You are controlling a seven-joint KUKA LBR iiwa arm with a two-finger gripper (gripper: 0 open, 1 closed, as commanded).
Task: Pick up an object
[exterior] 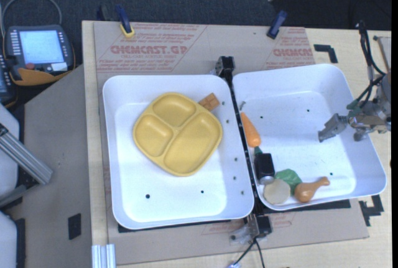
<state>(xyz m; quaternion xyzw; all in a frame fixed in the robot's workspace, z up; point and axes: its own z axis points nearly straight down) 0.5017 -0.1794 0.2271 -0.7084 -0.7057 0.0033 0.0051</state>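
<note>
Candidate objects are all sitting in the right bin point(311, 83), bunched along its left wall and near corner: an orange carrot point(250, 129) lying against the divider, a small black block point(264, 165) just below it, then a pale round piece point(277, 191) touching a green piece point(290, 177), and a tan drumstick-shaped toy point(311, 188) beside those. My reading is that they are crowding the wall because the floor slopes up at the rim and things are sliding to the low edge; that is making any approach tight.

My gripper point(329, 130) is hanging over the right side of the same bin, well apart from the cluster, with bare white floor under it. Nothing is lying between its fingers, so I am carrying nothing. Whether it is parted or closed I cannot tell from this angle.

Outward: the left bin point(118, 155) is holding a yellow divided tray point(178, 134), with a small brown block point(209, 101) tucked at its upper right corner. That tray is covering most of the floor there, so I am judging the drumstick, freest on its right side, the easier target.
</note>
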